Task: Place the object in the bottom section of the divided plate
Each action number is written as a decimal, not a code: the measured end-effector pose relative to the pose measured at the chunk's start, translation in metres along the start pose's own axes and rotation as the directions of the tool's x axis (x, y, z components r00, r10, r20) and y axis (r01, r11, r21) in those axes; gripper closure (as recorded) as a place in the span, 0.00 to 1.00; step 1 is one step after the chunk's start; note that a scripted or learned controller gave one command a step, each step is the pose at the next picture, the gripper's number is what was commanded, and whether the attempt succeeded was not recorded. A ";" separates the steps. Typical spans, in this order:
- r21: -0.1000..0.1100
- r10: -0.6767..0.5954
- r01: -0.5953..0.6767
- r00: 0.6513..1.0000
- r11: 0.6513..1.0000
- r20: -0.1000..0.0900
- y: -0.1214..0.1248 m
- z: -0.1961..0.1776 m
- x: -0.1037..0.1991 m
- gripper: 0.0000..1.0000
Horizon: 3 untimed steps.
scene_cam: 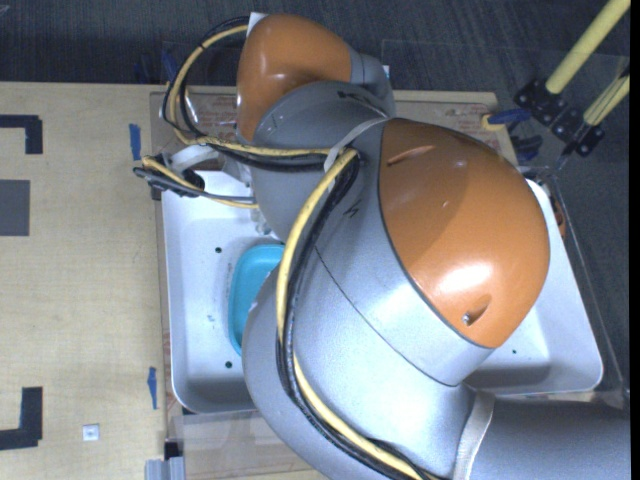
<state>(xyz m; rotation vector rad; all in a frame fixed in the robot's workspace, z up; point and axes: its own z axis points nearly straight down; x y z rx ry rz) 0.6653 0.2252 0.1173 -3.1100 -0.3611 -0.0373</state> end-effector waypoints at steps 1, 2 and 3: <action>0.002 0.005 -0.005 1.000 1.000 -0.003 0.001 -0.011 0.001 1.00; -0.005 -0.059 0.059 0.998 0.998 0.016 -0.002 -0.165 0.001 1.00; -0.009 0.004 -0.004 0.999 1.000 0.037 -0.002 -0.015 -0.013 1.00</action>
